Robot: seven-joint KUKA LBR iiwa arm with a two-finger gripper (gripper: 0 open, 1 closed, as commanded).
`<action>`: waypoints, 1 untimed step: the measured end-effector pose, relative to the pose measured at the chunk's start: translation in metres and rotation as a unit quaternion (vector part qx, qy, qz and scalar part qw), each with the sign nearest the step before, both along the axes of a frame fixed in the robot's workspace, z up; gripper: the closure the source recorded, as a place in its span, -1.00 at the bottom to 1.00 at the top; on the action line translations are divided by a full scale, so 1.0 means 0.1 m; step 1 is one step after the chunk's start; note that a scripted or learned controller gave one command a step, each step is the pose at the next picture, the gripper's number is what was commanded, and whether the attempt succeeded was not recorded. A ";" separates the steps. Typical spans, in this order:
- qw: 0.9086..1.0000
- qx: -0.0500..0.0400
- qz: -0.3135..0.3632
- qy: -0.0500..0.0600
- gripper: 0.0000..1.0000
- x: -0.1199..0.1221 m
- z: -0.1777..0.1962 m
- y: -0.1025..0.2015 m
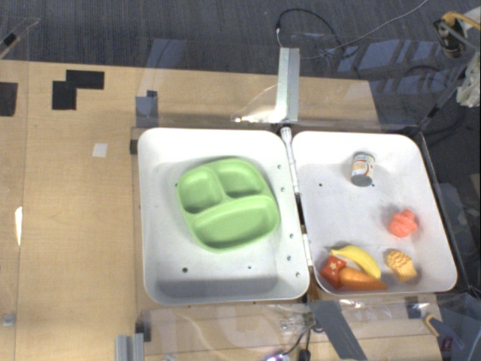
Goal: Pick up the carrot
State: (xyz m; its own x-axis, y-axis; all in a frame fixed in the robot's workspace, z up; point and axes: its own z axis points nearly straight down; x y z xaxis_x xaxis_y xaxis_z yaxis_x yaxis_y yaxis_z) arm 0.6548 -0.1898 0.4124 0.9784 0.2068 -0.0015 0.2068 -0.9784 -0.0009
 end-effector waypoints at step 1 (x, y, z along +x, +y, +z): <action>1.000 0.000 0.004 0.001 1.00 0.03 0.08 0.02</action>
